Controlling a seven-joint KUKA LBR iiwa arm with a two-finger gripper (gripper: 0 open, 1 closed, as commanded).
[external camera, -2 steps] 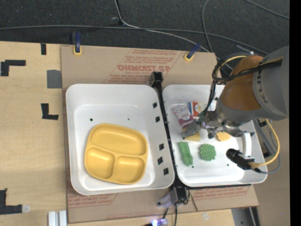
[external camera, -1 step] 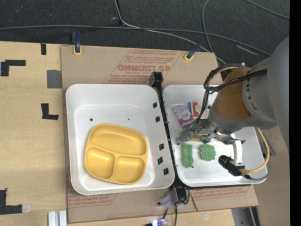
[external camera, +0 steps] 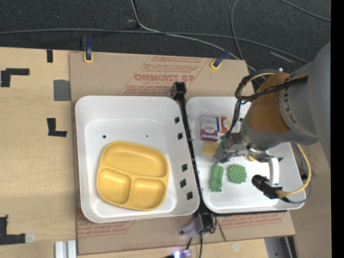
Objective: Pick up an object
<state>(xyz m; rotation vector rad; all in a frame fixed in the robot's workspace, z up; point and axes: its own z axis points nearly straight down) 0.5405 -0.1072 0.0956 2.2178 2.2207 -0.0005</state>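
two shallow white plastic bins sit side by side on a sheet of brown printed cardboard (external camera: 161,77) that covers the wooden tabletop (external camera: 32,144). the left white bin (external camera: 88,109) carries a smooth, glossy yellow plastic tray with three rounded compartments (external camera: 132,175), one wide section above two smaller ones. taking that yellow tray as the landmark, the right white bin (external camera: 242,202) lies just to its right, across a black divider strip. in that bin, nearest the tray, a bumpy elongated green toy (external camera: 216,177) lies almost upright along the bin floor. further right of it is a round green ball with a knobbly, dotted surface (external camera: 237,173). above these, a small purple and white printed carton (external camera: 209,127) rests flat, with a pale yellow soft-looking piece (external camera: 210,149) just below it. the grey arm with its orange band reaches in from the far side of the tray, and its gripper (external camera: 226,149) hangs low over the pale yellow piece; whether it is spread or closed, i cannot tell.
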